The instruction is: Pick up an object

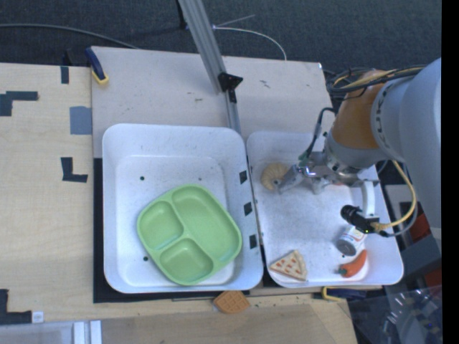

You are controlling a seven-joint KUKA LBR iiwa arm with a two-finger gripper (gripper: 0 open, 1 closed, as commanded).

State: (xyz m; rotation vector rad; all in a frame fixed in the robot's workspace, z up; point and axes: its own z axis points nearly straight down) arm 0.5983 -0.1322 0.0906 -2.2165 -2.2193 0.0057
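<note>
- Gripper [292, 180]: low over the far part of the right bin [315, 264], reaching in from the right; whether it is wide or narrow cannot be told.
- Round tan object [272, 175]: in the right bin's far-left area, just beside the gripper tip.
- Pizza-slice toy [288, 265]: near-left corner of the right bin.
- Small bottle [350, 241] and orange piece [353, 266]: near-right corner, close together.
- Green divided plate [188, 233]: in the left bin [172, 138].
- Waffle-like piece [230, 302]: on the bench, outside the bins' near edge.
</note>
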